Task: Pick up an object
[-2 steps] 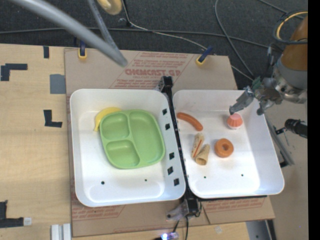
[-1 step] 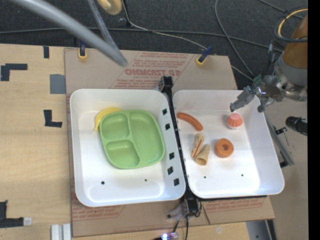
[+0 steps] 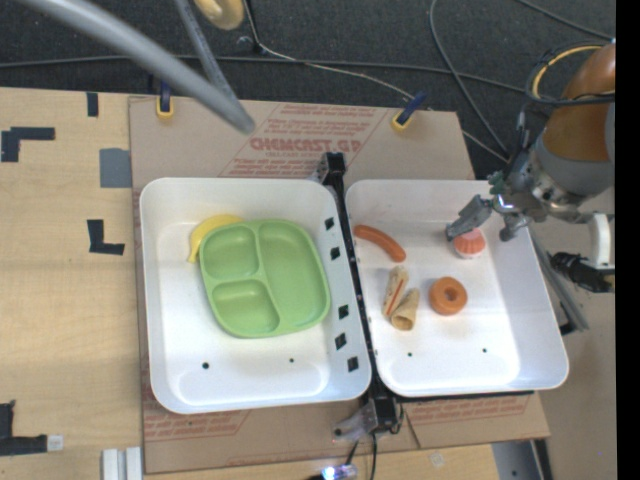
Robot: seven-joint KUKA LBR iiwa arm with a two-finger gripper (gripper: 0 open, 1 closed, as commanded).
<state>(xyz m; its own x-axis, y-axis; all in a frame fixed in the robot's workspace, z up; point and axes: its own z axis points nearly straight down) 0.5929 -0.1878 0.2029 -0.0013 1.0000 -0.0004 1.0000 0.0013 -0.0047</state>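
White plastic walls frame the right shallow bin (image 3: 520, 363), and my two-finger gripper (image 3: 482, 221) hangs over its upper right part, reaching in from the right on my grey arm (image 3: 570, 163) with its orange band above the wrist. My dark fingers (image 3: 466, 218) splay out to the left and right above a small pink and white rounded toy (image 3: 469, 244), which lies on the bin floor just under and beside my left fingertip. My jaws look spread apart, with nothing between them; whether a fingertip touches the pink toy I cannot tell.

Near that toy, toward the bin's middle, sits an orange ring-shaped toy doughnut (image 3: 448, 296). Left of the doughnut lies a tan cone-shaped toy (image 3: 401, 300) with a reddish stripe, tilted with its tip pointing down. Above the cone, close to the divider between the bins, lies an orange-red toy sausage (image 3: 380, 242), slanted.

In the left shallow white bin (image 3: 165, 298) rests a light green plastic tray with three compartments (image 3: 264, 276), and a yellow banana-shaped toy (image 3: 207, 232) peeks out from under its upper left edge, touching it. Both bins stand side by side on a brown cardboard sheet with red print (image 3: 300, 133), laid on the wooden bench (image 3: 60, 298). Black cables (image 3: 470, 48) trail across the dark surface beyond the bench.
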